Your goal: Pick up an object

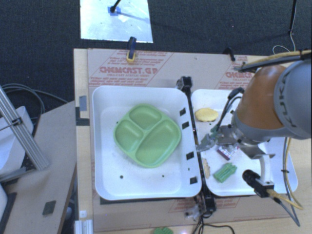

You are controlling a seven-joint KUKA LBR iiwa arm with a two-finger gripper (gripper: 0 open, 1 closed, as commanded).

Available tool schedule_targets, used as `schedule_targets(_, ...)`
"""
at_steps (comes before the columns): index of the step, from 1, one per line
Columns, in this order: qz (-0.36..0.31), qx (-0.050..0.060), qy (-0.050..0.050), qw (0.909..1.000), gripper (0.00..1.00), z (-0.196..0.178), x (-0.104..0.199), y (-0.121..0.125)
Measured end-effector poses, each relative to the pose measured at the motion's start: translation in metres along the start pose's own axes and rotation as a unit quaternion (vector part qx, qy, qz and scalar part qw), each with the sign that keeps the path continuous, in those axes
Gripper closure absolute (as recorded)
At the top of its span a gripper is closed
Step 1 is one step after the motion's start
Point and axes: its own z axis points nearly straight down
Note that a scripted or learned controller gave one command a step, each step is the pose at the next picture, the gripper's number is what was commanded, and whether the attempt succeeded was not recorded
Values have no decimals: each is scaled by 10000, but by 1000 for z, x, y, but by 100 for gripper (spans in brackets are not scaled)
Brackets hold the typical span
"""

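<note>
My gripper (pixel 210 140) hangs low over the left part of the right bin (pixel 287 172), close to the divider between the bins. Just to its lower right a small dark red and white object (pixel 226 153) lies partly under the wrist. A green ridged block (pixel 224 172) rests on the bin floor below that. Beside the divider lies a small tan piece (pixel 206 167). A flat yellow piece (pixel 206 114) sits at the back of the right bin. The grey arm with its orange band (pixel 265 101) hides the bin's middle and right.
The left bin (pixel 105 174) holds a green divided plate (pixel 147 135). Black clips (pixel 185 126) run along the divider. Cables (pixel 287 179) and a black fitting (pixel 253 179) hang off the arm over the right bin's front. A grey panel (pixel 116 13) lies beyond the bench.
</note>
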Motion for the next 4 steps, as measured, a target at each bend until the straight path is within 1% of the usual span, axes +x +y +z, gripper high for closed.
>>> schedule_targets(1, 48, 39, -14, 10000, 0, 5, -5, -1)
schedule_targets(2, 77, -33, -40, 10000, 0, -120, -68, 0)
schedule_targets(3, 68, 108, -8, 9999, 0, 20, -74, -6)
schedule_targets(4, 59, 47, -20, 10000, 0, 109, -77, -1)
